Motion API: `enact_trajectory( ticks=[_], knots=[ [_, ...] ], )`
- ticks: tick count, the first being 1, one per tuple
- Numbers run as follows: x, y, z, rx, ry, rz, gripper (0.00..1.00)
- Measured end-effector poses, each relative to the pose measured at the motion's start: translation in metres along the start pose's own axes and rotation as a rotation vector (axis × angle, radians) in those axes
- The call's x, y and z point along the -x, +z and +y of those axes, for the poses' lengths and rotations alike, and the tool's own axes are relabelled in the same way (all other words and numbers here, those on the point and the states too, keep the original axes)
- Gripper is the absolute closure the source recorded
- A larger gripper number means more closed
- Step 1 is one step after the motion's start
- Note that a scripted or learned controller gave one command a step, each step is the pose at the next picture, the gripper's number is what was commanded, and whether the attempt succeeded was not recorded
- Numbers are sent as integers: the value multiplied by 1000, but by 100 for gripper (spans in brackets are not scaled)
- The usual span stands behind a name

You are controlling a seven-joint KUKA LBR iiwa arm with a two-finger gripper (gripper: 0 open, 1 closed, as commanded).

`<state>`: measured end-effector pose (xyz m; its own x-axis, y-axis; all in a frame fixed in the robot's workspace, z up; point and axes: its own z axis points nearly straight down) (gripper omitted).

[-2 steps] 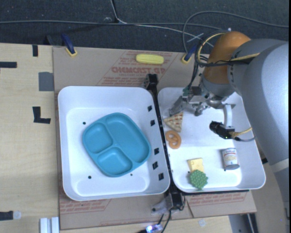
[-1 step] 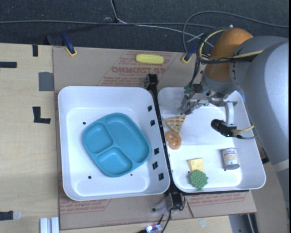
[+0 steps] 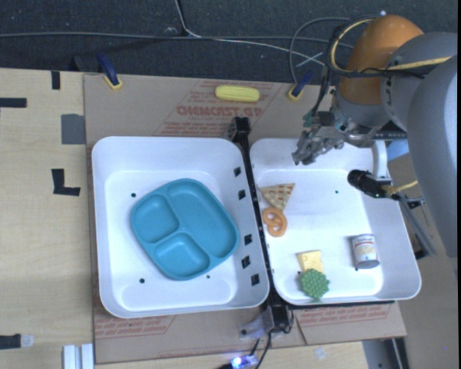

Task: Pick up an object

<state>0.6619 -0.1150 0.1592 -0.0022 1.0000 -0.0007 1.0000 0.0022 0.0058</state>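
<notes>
Now the gripper (image 3: pixel 307 154) hangs over the right bin's (image 3: pixel 403 241) bare far-left corner, fingers' spread hard to tell, nothing visibly held; waffle (image 3: pixel 278 195) and pretzel (image 3: pixel 275 222) lie near its left wall.

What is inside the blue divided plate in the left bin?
The blue divided plate lies in the left bin, and its three compartments show bare blue surface with no items. The bin floor beneath the plate is covered, so anything under it cannot be seen.

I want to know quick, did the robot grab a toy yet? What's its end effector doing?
End effector: over the right bin's back edge, nothing seen in it; open or closed cannot be told.
</notes>
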Motion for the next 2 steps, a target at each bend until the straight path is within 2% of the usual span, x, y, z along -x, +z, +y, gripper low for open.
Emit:
enact_trajectory(
  ticks=[2],
  knots=[
    [18, -105, 6, -1, 1, -1, 100]
  ],
)
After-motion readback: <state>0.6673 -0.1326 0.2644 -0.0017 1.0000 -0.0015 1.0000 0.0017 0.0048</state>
